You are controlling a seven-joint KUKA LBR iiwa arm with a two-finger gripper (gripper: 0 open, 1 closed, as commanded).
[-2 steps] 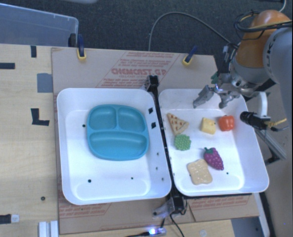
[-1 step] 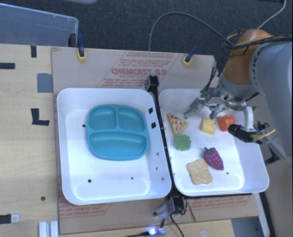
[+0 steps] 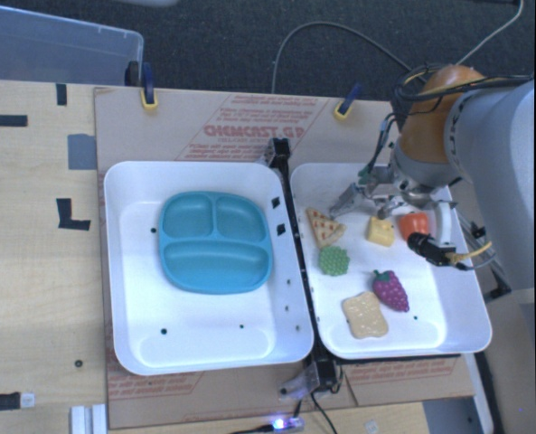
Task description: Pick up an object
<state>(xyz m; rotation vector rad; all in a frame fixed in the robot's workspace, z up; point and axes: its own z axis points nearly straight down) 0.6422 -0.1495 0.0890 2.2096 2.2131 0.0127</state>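
My gripper [image 3: 369,206] hangs low in the right bin [image 3: 462,333], near its back half, with its fingers spread open. One grey finger [image 3: 343,201] points left toward a pizza slice [image 3: 324,226]. A yellow cheese cube [image 3: 380,232] lies just in front of the gripper, and a red-orange piece [image 3: 415,223] sits right beside it. Nothing is held between the fingers. Further forward lie a green broccoli [image 3: 334,260], purple grapes [image 3: 390,289] and a tan cracker [image 3: 365,316].
The left bin [image 3: 132,324] holds a blue divided plate [image 3: 215,240]. A black divider strip [image 3: 290,233] runs between the two bins. The grey arm with its orange band [image 3: 435,107] fills the back right. A dark cable [image 3: 435,250] hangs near the right bin's side.
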